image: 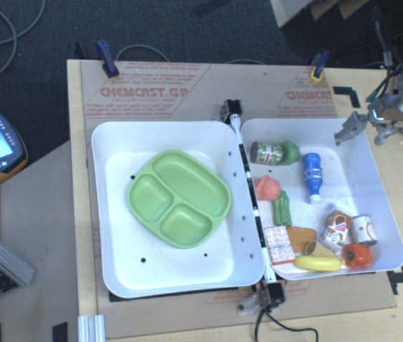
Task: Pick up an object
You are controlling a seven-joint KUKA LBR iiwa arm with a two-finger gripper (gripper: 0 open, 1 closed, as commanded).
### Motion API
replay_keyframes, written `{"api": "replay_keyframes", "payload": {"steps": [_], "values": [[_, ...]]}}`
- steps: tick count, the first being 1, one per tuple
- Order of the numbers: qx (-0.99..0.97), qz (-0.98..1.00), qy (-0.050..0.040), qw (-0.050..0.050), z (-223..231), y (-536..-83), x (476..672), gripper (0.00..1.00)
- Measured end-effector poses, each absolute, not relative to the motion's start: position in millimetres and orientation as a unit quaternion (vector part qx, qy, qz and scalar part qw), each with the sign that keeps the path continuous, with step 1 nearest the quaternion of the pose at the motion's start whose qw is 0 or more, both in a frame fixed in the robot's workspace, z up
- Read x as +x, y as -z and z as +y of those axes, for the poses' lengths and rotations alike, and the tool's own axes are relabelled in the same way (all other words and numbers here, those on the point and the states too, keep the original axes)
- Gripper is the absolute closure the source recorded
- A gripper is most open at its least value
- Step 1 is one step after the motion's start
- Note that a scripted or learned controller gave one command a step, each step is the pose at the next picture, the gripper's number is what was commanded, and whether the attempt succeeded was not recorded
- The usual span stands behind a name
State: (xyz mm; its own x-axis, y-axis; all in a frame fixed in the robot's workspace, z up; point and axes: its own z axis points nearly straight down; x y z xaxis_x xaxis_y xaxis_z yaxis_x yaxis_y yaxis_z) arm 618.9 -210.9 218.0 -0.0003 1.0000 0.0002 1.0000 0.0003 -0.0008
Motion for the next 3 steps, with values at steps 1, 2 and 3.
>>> {"api": "replay_keyframes", "payload": {"steps": [1,2,3], "values": [[-0.706,-0.708,0.0027,-0.004,-151.9,-117.0,646.8,0.0],[-0.707,-0.707,-0.0015,0.002,-157.1,-82.9,639.5,0.0],[-0.707,-0.707,0.0008,-0.003,-195.9,-85.4,667.9,0.0]]}}
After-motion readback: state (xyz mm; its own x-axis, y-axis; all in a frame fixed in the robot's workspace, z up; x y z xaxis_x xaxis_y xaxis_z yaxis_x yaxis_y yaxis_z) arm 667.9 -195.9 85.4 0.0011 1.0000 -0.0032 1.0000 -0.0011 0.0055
